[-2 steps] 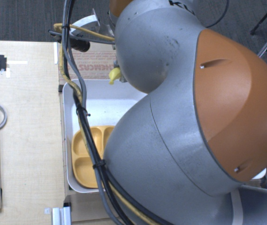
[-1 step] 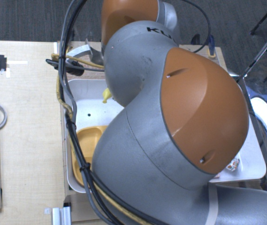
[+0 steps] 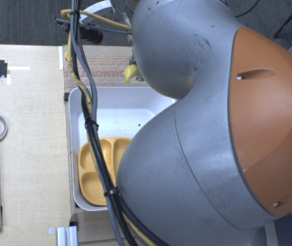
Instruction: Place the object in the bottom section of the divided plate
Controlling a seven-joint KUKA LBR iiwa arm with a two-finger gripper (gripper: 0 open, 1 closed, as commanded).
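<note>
Most of the white bin [image 3: 79, 137] is masked by the arm [image 3: 202, 117]. Gripper state: cannot tell. Advise confirming the yellow divided plate's [image 3: 92, 181] bottom section before lowering.

Pale wooden benchtop [image 3: 27, 137] at left — dark grey carpet floor [image 3: 22, 12] beyond it.

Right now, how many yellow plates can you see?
1. The yellow divided plate lies in the white bin, at its lower left corner. The big grey arm covers much of the bin, so more could be hidden.

plate [image 3: 95, 176] in bin [image 3: 110, 106], under arm [image 3: 207, 117]
</note>
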